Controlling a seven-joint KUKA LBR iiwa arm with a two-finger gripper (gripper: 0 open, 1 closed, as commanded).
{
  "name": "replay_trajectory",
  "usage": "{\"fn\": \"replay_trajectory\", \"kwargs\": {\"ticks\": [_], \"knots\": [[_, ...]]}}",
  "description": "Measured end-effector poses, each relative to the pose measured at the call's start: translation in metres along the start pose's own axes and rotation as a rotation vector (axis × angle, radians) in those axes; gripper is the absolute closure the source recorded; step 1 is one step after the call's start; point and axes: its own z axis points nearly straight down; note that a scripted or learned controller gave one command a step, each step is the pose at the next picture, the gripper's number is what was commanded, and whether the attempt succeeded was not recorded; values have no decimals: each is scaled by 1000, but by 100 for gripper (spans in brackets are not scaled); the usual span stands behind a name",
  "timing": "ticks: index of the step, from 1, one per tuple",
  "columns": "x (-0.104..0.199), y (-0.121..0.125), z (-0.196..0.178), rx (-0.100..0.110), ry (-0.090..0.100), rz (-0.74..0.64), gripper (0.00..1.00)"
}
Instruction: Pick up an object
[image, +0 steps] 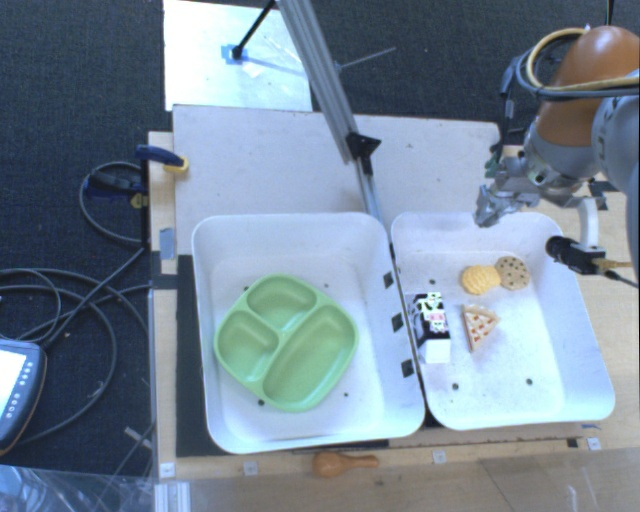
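Note:
In the right bin (560, 390) lie a yellow ridged biscuit (480, 279), a brown chocolate-chip cookie (512, 271), a pizza-slice toy (480, 326) and a small black-and-white carton (432, 322) near the bin's left wall. My gripper (490, 210) hangs over the far rim of the right bin, above and behind the biscuit. Nothing shows between its fingertips, and their spacing is too small to make out.
The left bin (230, 240) holds a green divided plate (287, 342). A grey pole (330, 90) slants down to the gap between the bins. A tan wooden piece (345, 463) lies on the bench's front edge. Cables and a blue clamp (160, 158) sit at left.

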Motion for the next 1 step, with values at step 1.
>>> {"fn": "replay_trajectory", "kwargs": {"ticks": [1], "knots": [[8,7,-61,-1,0,-3,100]]}}
